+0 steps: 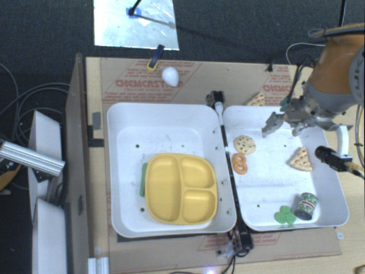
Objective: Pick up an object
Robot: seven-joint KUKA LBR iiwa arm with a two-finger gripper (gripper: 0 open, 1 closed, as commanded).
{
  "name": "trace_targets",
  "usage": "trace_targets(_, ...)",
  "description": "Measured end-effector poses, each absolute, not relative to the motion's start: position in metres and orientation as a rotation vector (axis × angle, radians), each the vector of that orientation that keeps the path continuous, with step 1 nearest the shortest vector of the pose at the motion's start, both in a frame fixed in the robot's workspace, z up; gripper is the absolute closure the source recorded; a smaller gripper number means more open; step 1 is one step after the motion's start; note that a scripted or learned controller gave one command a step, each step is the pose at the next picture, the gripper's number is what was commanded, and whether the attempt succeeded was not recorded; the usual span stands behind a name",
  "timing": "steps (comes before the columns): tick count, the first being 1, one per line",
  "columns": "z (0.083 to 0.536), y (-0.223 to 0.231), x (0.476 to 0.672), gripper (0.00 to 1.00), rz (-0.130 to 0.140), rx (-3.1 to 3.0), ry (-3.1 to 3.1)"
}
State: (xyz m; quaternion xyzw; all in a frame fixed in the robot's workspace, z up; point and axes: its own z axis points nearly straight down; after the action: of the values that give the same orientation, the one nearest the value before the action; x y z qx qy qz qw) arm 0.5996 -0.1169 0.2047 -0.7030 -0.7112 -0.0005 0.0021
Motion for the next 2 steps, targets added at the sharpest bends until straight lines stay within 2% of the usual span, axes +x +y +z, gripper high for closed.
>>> trace_targets(1, 0.150, -0.171, 0.558, 0.00, 0.006, -2.224, -2.214)
trace_targets(2, 0.216, -0.194, 0.588, 0.00, -0.005, -2.224, -2.232)
